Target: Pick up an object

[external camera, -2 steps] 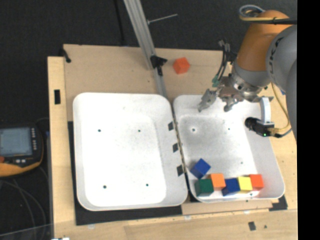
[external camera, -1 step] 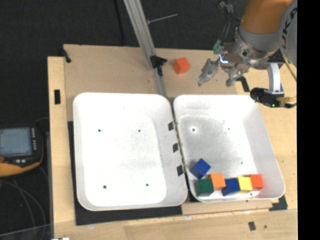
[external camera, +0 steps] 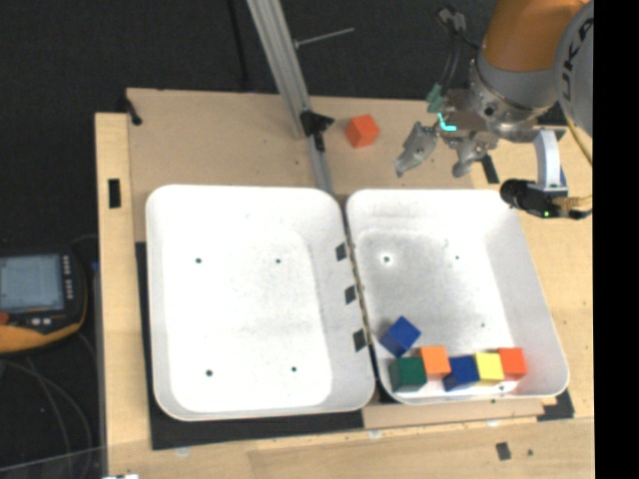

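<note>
My gripper (external camera: pixel 437 158) hangs above the back edge of the right bin (external camera: pixel 519 257), with its two fingers spread open and nothing between them. Several small blocks lie along the right bin's near wall: a blue block (external camera: pixel 401 334), a green block (external camera: pixel 407 371), an orange block (external camera: pixel 435 360), a second blue block (external camera: pixel 461 370), a yellow block (external camera: pixel 488 366) and a red-orange block (external camera: pixel 512 361). Another orange block (external camera: pixel 362 131) sits on the bench behind the bins, to the left of the gripper.
The left bin (external camera: pixel 170 267) stands beside the right one. A slanted metal pole (external camera: pixel 285 63) rises from the bench behind the gap between the bins. A handheld controller (external camera: pixel 35 292) lies off the bench at the far left.
</note>
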